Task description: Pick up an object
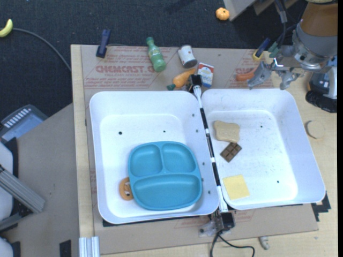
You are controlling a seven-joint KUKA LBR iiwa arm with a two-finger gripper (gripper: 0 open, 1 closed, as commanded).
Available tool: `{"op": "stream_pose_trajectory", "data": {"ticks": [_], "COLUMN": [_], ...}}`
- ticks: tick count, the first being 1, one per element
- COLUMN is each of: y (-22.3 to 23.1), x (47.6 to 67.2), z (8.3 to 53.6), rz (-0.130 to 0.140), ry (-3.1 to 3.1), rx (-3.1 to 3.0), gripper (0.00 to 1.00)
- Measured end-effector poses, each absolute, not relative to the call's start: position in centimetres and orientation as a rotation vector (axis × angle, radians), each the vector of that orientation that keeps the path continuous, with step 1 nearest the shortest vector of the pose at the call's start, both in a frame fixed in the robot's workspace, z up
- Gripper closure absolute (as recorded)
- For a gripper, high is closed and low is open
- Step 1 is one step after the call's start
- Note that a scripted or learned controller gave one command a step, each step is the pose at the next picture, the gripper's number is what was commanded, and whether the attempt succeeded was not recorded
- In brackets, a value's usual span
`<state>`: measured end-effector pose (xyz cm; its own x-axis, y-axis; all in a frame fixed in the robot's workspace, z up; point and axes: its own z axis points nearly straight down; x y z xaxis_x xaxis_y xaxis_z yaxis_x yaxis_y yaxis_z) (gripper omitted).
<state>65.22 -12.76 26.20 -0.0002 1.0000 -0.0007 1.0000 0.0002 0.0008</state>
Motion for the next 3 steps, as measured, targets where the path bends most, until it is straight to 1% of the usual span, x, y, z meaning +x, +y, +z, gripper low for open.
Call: {"op": "stream_pose_trajectory", "data": {"ticks": [1, 2, 3], "y": [-6.7, -9.5, -9.3], "x": [63.0, 60.7, 57.2], "z": [19.7, 10.8, 8.4], "rz": [0.000, -0.002, -0.002], "ry": [2.224, 2.221, 2.223], "rx": [2.221, 2.223, 2.223], "gripper": [0.00, 0.00, 0.00]}}
